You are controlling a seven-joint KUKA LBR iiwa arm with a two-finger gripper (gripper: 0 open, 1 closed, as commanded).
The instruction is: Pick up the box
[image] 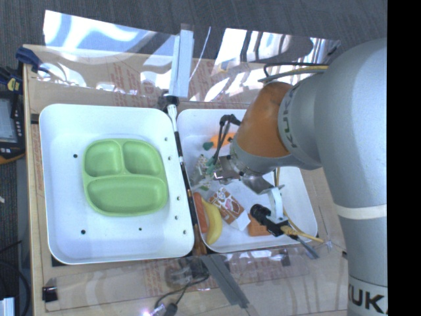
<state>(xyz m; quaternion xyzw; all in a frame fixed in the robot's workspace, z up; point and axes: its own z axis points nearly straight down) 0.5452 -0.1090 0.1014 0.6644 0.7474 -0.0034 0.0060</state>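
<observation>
The box (227, 204) is small, with a red and white print, and lies flat in the front left part of the right bin (299, 196). My gripper (208, 170) hangs low over that bin's left side, just behind and to the left of the box, under the orange-banded wrist (263, 133). Nothing shows held in it. The wrist and arm hide the middle and back of the bin.
A yellow banana (212, 220) and a red-orange piece (199, 209) lie by the right bin's left wall, close to the box. An orange item (256, 228) sits at the front. Small orange and green bits (210, 143) lie further back. The left bin (59, 176) holds a green divided plate (125, 176).
</observation>
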